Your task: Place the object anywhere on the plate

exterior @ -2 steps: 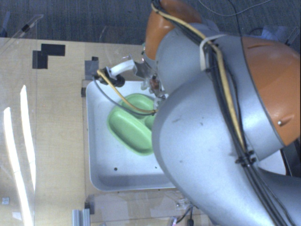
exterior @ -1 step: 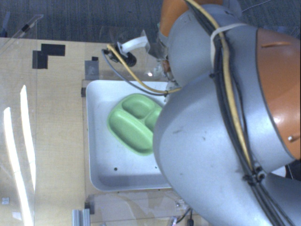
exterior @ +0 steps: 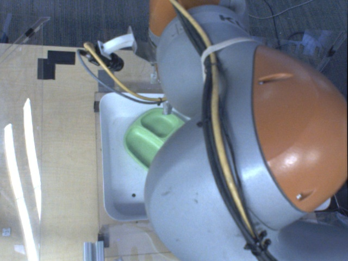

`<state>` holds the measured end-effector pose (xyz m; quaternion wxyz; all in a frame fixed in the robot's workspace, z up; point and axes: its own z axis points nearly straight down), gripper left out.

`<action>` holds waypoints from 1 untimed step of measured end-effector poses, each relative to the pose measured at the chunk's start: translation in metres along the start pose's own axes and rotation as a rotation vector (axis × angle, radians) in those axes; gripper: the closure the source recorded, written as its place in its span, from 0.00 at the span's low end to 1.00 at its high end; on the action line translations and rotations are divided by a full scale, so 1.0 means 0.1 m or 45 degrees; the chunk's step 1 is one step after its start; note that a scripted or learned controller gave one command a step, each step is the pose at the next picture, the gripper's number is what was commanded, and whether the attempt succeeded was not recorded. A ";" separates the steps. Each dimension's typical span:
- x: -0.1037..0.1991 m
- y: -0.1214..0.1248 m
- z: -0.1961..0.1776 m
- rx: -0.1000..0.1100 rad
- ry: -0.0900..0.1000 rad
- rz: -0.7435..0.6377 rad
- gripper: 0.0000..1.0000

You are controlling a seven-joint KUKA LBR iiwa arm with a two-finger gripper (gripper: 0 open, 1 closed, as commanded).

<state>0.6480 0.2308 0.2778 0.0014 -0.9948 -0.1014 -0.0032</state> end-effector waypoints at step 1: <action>0.11 0.23 -1.17 -0.003 0.000 -0.168 0.00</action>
